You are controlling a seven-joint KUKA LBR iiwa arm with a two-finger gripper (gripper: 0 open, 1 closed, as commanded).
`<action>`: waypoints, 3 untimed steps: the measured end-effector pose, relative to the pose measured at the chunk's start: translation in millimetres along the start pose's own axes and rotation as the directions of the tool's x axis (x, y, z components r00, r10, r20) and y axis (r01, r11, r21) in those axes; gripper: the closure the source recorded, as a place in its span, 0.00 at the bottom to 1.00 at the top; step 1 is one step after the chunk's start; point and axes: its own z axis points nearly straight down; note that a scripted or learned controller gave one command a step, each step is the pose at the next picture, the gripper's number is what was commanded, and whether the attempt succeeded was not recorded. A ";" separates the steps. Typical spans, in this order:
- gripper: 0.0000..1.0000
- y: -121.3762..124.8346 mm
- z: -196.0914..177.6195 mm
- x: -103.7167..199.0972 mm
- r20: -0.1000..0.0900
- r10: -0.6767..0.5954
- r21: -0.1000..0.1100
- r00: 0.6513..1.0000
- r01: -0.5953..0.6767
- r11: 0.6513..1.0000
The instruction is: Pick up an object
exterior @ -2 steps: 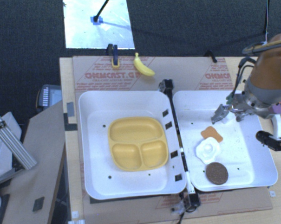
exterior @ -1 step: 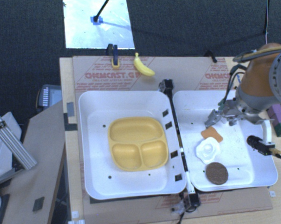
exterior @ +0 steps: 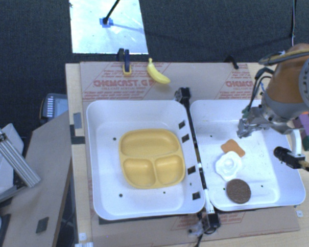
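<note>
From the overhead camera, looking down at a slant, I see my desk (exterior: 79,149) carrying two shallow white bins side by side. The left bin (exterior: 101,123) holds a yellow divided plate (exterior: 150,157) with three compartments, lying flat near the middle. The right bin (exterior: 285,184) holds three small toy foods close together: an orange cracker-like piece (exterior: 232,147), a white fried egg (exterior: 228,166) just below and touching or nearly touching it, and a round brown cookie (exterior: 238,190) nearer the bin's front edge.

My arm (exterior: 291,89) reaches in from the right, grey with an orange band, and its claw (exterior: 246,125) hangs over the upper part of the right bin, near the orange piece but above and slightly to its right. Nothing is between its tips. The claw is too small and dark against the bin for me to tell whether it is spread or closed.

Beyond the bins, a toy banana (exterior: 158,73) lies on the cardboard sheet (exterior: 203,75), out of the working area.

I judge this to be the approach step: no object is taken yet. The next move calls for choosing one target, likely the orange piece as the closest, lining the claw up directly over it, and lowering with care, since all three foods are flat and hard to grip.
</note>
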 end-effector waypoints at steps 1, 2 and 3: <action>1.00 -8.8 -54.0 0.9 0.000 -0.001 -0.001 1.000 0.001 1.000; 1.00 -7.1 -91.5 0.6 0.000 -0.002 -0.002 1.000 0.002 1.000; 1.00 2.6 -80.2 50.5 -0.003 -0.008 0.002 1.000 0.008 1.000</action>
